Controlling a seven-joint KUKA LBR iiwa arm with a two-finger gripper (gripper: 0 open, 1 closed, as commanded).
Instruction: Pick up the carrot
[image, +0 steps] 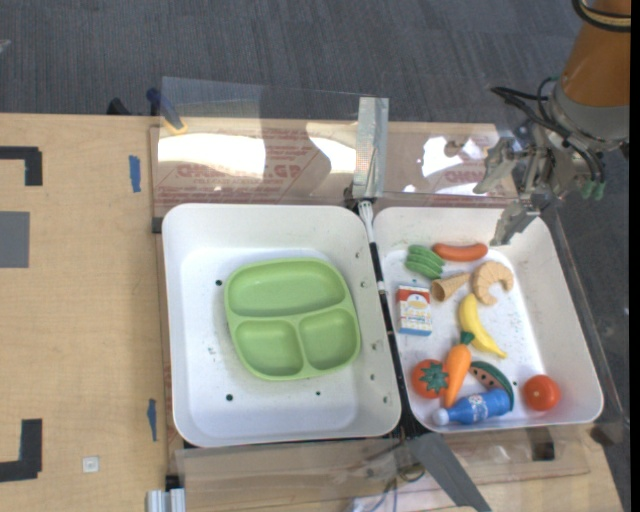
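We note the carrot (457, 367) lying ungrasped in the right bin (570, 330) between tomato (430, 377) and banana (477, 326), the pincer (520, 205) poised over the far rim, fingers apart, nothing held.

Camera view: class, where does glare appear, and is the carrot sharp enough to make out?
In the camera view, bright glare washes over the clear panel behind the bins; the carrot is evenly lit and reasonably sharp, lying in the right bin among other toy foods; the end effector near the bin's far corner looks dark and slightly soft.
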